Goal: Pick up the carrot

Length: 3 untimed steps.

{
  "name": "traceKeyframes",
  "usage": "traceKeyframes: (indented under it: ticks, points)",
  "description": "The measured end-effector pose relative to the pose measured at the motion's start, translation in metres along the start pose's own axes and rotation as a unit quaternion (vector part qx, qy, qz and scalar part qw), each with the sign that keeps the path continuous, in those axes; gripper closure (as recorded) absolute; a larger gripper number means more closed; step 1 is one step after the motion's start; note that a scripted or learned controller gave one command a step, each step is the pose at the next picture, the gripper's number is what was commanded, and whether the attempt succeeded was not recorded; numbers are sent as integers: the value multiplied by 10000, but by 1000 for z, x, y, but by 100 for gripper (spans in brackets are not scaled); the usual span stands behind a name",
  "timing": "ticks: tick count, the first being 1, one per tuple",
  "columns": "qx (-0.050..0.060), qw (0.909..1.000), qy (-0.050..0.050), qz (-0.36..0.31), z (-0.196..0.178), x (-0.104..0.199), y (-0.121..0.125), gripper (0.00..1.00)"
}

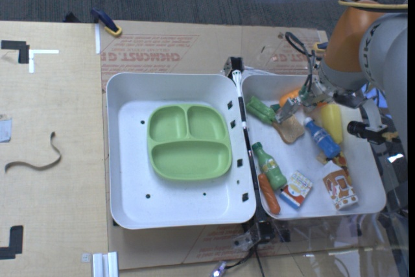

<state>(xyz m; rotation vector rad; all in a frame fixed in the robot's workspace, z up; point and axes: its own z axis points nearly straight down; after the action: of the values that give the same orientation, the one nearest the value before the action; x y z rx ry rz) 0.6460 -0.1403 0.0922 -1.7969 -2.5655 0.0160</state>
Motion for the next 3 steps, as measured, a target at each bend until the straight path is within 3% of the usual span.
traceKeyframes:
  ticks: [1,2,3]
  points:
    - [-75,10000,-52,-24,-13,-1,5,100]
    - [-74,10000,-52,-24,-13,-1,5,0]
    - [-29,9977,-25,677,-1,22,20,0]
